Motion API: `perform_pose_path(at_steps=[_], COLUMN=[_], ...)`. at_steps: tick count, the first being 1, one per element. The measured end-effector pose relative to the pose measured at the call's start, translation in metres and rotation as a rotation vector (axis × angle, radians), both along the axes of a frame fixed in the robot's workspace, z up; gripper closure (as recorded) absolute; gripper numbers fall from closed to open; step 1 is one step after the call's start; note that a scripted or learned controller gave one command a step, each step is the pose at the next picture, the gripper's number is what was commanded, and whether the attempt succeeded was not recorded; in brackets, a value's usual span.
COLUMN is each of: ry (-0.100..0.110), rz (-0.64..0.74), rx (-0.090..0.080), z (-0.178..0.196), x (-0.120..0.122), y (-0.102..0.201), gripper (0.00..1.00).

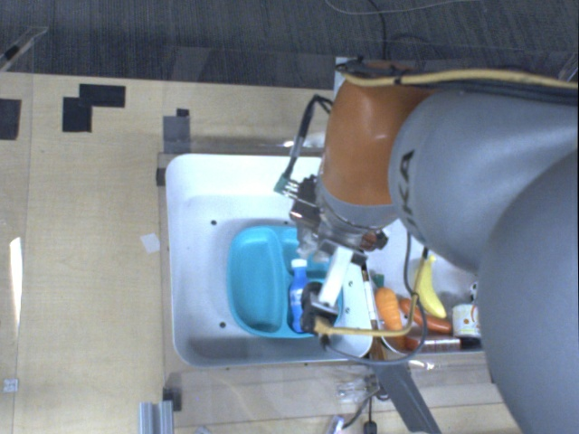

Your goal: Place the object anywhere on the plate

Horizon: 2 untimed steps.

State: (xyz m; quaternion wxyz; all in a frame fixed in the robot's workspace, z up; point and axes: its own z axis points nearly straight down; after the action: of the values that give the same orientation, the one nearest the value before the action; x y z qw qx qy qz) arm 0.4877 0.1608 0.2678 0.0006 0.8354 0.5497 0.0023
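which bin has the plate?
The bin on the view's left: the blue plate lies in it. The other bin, mostly under the arm, holds a banana and a carrot.

Pale wooden bench (81, 287) fills the near ground, running wide and flat. A white bin (194, 233) sits squarely on it, long side toward us. Grey brackets (177, 130) stand at the bin's far left corner, another bracket (154, 416) off its near left corner. Black blocky marks (93, 105) lie on the wood far left, well apart from the bin. A small pale tag (149, 241) lies just beside the bin's left wall.
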Motion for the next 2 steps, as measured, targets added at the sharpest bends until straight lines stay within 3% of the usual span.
perform_pose_path(at_steps=[1,2], ry=[0.006,0.004], rz=[-0.244,-0.461], rx=[-0.001,0.000], z=[-0.094,-0.089], x=[0.028,0.068], y=[0.026,-0.033], gripper=[1.00,1.00])
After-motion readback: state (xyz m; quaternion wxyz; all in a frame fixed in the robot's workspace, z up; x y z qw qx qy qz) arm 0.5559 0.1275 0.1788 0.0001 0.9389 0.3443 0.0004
